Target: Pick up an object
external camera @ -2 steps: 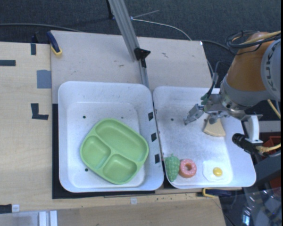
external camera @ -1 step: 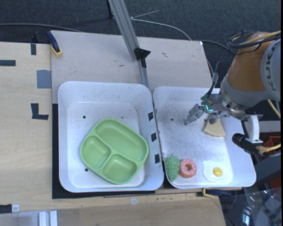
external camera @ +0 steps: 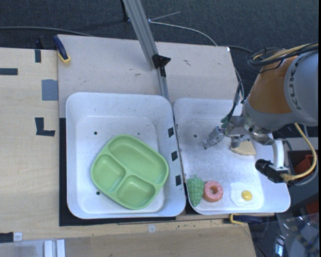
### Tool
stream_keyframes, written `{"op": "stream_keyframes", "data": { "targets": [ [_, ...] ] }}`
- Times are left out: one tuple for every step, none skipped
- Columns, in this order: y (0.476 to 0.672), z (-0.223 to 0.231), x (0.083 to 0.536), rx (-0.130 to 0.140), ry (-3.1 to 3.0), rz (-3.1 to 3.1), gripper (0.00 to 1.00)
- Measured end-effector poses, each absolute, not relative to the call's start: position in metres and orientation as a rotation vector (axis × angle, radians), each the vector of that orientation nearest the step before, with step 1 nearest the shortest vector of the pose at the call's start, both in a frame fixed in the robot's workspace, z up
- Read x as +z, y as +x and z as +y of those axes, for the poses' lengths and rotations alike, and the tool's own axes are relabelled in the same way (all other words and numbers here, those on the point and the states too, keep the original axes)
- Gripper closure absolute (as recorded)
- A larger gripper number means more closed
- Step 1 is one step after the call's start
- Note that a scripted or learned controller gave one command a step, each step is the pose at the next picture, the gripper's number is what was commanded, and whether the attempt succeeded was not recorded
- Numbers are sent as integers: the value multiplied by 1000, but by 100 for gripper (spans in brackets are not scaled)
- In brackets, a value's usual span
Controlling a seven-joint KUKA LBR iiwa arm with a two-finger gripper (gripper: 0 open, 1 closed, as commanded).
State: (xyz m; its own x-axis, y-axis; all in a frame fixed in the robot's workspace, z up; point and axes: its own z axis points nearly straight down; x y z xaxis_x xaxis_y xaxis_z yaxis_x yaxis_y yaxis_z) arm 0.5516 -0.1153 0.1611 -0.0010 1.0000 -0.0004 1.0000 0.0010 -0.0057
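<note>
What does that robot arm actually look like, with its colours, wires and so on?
The arm is bulky and rounded, grey, with a broad orange band and dark lettering on the grey shell. Yellow and black cables loop around it. At its tip sits a small grey metal gripper with two thin fingers. A black fitting juts out beside the wrist.

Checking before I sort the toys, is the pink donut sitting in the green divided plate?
No, the pink donut lies in the right bin, beside the green toy.
</note>
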Motion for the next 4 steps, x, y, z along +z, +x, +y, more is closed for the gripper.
{"op": "stream_keyframes", "data": {
  "targets": [
    [546, -114, 117, 8, -2216, -2219, 0],
    [546, -114, 89, 2, -2221, -2223, 0],
    [547, -113, 99, 2, -2219, -2223, 100],
    [555, -116, 159, -4, -2222, -2226, 100]
  ]
}}
